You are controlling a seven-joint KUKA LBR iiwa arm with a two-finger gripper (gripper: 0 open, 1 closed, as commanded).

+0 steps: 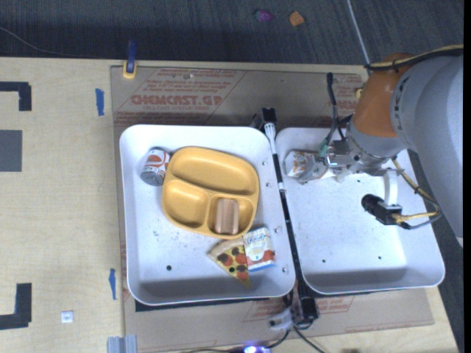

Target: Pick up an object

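My gripper (300, 165) is low over the far left corner of the right bin (353, 248), close to the wall between the two bins. Something pale and shiny sits right at its tip, and I cannot make out whether it is a separate object. In the left bin (140, 256) lies a yellow divided plate (199, 182) with a brown sausage piece (226, 215) in one compartment. A small can (154, 165) rests by the plate's far left edge. A pizza slice (231, 258) and a small carton (258, 248) lie at the plate's near side.
The grey arm with its orange band (375, 109) comes in from the right over the right bin's far edge. A black connector with a yellow cable (383, 209) hangs below the wrist. Both bins stand on a cardboard sheet (191, 94).
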